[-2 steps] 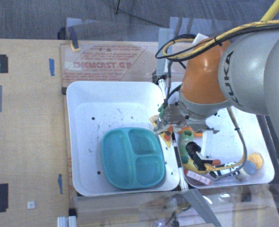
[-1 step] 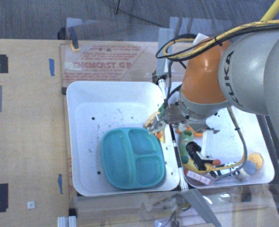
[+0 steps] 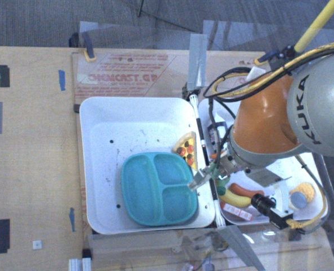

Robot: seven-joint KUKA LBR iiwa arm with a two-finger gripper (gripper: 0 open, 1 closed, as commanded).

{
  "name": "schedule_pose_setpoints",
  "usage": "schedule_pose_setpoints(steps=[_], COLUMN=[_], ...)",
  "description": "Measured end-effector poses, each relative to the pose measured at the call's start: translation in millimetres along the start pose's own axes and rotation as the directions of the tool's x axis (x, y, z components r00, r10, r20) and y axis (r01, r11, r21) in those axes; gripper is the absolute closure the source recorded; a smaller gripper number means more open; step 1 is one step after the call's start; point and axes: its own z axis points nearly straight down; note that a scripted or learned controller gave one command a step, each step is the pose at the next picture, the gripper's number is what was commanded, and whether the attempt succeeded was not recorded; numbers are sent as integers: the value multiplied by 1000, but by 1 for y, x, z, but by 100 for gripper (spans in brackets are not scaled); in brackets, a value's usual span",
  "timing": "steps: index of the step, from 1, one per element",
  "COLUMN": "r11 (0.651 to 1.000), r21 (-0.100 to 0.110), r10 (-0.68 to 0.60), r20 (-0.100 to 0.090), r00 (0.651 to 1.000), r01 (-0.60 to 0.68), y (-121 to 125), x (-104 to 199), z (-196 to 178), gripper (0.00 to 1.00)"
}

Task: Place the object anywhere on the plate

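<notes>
Overhead, the arm (image 3: 285, 112) is the biggest thing on the bench, its grey and orange bulk leaning in from three o'clock over the divider between the two bins, seemingly so the wrist can reach across from the right bin (image 3: 308, 168) toward the left bin (image 3: 99, 129). That left bin holds the teal plate (image 3: 158, 188), a divided dish lying flat toward its five o'clock corner, a broad and easy target for a drop. Next down in size, a slice of toy pizza (image 3: 186, 147) lies against the left bin's right wall, at about one o'clock from the plate and just beside its rim, not on it. In the right bin, food toys cluster near six o'clock of the arm: a yellow and red piece (image 3: 241, 193) and a small round yellow piece (image 3: 303, 192). Smallest, the gripper (image 3: 203, 178) hangs tilted at the plate's three o'clock edge, over the bin wall. Which of these is the object to be placed cannot be told, nor whether the gripper is clenched, released or grasping anything.
</notes>
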Motion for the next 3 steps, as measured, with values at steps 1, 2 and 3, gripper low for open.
schedule_pose_setpoints(steps=[1,2,3], r11=[1000,1000,1000], r21=[-4,-2,-2], r10=[2,-15,-13], r20=[2,1,2], r00=[1000,1000,1000], r01=[-2,15,13], y=[1,22,22], x=[-1,46,45], z=[-10,0,0], gripper=[100,100,0])
